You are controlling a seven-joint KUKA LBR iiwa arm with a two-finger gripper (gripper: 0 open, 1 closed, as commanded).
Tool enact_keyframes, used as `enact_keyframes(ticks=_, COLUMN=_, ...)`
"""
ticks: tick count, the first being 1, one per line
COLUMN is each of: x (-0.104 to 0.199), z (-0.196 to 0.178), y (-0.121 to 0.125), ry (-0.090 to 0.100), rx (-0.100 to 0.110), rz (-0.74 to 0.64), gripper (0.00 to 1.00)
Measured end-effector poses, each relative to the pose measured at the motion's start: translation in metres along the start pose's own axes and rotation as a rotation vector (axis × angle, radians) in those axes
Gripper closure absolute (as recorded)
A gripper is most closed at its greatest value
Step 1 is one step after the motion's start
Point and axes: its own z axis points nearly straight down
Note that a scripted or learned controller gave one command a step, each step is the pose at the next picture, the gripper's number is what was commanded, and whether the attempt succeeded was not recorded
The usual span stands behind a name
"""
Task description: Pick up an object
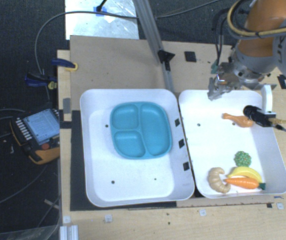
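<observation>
My gripper (215, 92) hangs over the far left corner of the right bin (203, 149), with nothing visibly in it. A tan toy drumstick (236, 119) lies in that bin, a short way to the right of and nearer than the gripper. At the bin's near right corner sit a green broccoli (242, 158), a yellow banana (247, 173), an orange carrot (243, 183) and a beige croissant (218, 179), all bunched together.
The left bin (98, 174) holds a blue divided plate (140, 130). A slanted grey pole (150, 29) crosses the bench behind the bins. Cables and a small device (39, 134) lie on the floor at the left.
</observation>
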Motion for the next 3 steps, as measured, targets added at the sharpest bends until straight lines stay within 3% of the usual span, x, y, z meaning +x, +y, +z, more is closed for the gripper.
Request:
enact_keyframes(ticks=2, x=0.102, z=-0.003, y=-0.040, ry=0.001, rx=0.001, rz=-0.002, gripper=1.00)
enact_keyframes(ticks=3, x=0.148, z=0.000, y=-0.073, ry=0.001, rx=0.002, rz=-0.001, gripper=1.00)
